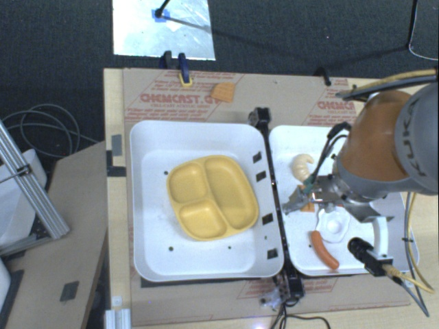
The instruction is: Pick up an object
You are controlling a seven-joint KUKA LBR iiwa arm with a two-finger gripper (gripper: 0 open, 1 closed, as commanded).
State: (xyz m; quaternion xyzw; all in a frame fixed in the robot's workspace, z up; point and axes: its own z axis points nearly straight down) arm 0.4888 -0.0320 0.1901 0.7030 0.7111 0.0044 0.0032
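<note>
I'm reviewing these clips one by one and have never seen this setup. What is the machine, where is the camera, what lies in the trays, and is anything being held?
A single camera looks down at a slant on a bench with two shallow white bins. The grey arm with an orange band is a robot reaching in from the right; its gripper hangs over the right bin. The left bin holds a yellow divided plate. The right bin holds toy food: a cream round piece, a sausage and a white piece. I cannot tell whether the gripper holds anything.
</note>
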